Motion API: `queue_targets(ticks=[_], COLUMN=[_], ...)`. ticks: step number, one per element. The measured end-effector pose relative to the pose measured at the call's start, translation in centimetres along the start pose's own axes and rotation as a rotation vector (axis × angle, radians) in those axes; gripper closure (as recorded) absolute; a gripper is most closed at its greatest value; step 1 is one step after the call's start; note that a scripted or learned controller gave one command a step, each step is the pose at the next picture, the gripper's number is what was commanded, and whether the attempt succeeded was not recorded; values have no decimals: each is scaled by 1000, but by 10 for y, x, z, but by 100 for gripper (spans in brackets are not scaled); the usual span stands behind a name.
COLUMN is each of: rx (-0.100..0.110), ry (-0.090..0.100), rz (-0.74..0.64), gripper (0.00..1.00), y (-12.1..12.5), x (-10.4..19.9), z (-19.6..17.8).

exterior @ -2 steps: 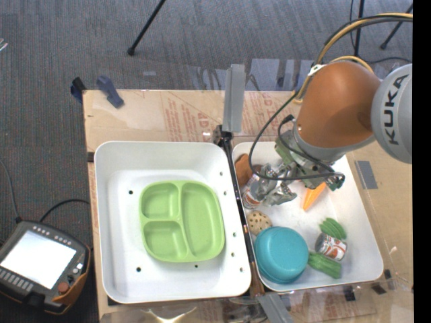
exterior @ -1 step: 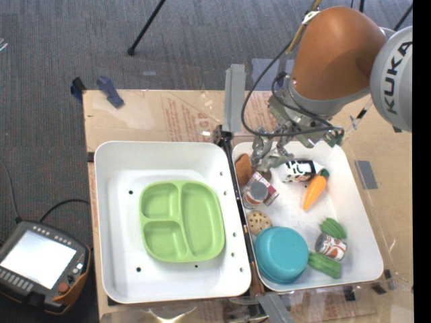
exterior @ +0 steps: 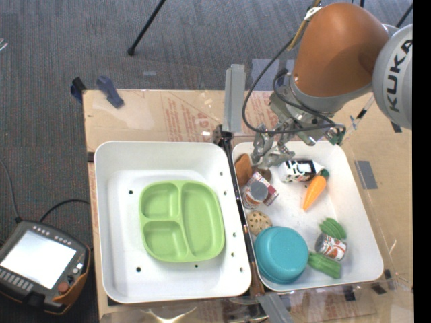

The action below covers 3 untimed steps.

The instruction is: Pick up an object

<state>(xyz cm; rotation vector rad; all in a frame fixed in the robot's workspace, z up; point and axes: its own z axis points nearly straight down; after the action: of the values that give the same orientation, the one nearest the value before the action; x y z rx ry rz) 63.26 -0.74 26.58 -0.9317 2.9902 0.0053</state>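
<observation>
**Gripper low over right bin's far-left corner**

We see the gripper (exterior: 264,155) just above a small can (exterior: 259,189) (label partly hidden), w/ a toy carrot (exterior: 314,190) near. Fingers: we can't tell if open or closed, nor anything held. Green divided plate (exterior: 182,221) sits in left bin (exterior: 111,173).

Robotics lab, KUKA arm (exterior: 350,52), teach pendant (exterior: 40,264), tripod leg (exterior: 151,19), cardboard-topped bench (exterior: 161,110)
</observation>
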Motion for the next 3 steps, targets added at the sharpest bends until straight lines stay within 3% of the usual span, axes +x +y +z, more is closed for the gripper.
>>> queue_targets(ticks=[1,2,3], rx=[-7,-6,33], ry=[11,7,-3], rz=[-364,-719,-807], gripper=[100,100,100], y=[43,-19,-29], x=[128,152,172], z=[72,57,142])
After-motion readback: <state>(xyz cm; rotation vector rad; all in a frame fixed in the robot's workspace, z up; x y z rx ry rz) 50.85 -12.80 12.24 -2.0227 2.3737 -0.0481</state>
